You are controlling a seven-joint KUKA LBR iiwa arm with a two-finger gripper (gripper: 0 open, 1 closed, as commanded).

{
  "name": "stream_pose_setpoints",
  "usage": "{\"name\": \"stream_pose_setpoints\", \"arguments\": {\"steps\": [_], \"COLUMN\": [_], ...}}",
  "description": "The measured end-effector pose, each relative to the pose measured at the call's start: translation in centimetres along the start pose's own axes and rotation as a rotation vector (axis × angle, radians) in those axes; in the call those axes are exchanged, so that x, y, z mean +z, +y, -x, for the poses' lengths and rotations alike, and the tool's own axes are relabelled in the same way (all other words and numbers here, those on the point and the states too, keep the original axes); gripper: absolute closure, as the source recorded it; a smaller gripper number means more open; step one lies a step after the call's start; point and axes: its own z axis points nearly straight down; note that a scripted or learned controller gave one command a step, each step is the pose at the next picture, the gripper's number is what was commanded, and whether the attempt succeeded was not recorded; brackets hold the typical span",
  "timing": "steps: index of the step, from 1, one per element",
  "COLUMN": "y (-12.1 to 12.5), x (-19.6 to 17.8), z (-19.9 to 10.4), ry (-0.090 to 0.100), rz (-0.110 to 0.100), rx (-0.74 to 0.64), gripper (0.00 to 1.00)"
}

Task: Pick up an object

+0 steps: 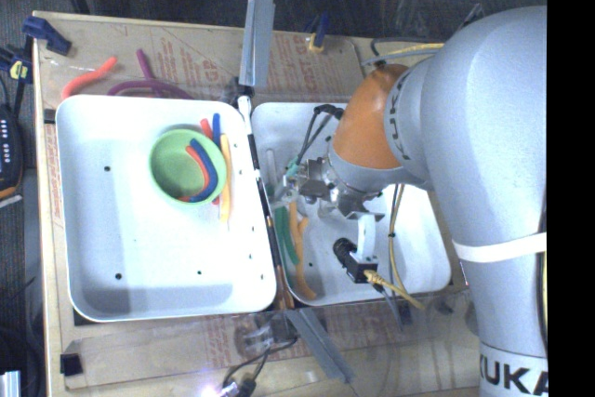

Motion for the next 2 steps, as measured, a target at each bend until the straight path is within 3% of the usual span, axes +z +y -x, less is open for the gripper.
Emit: {"name": "stream_pose_setpoints", "arguments": {"steps": [1,2], "y": [-0.1,0.2], "x": [-0.9,-9.9], "z": [-0.3,-3.4], "ry": [0.003,0.008], "rz": [-0.006,-0.006], "rx": [-0.008,-0.062], "gripper": [1.00,1.00]}}
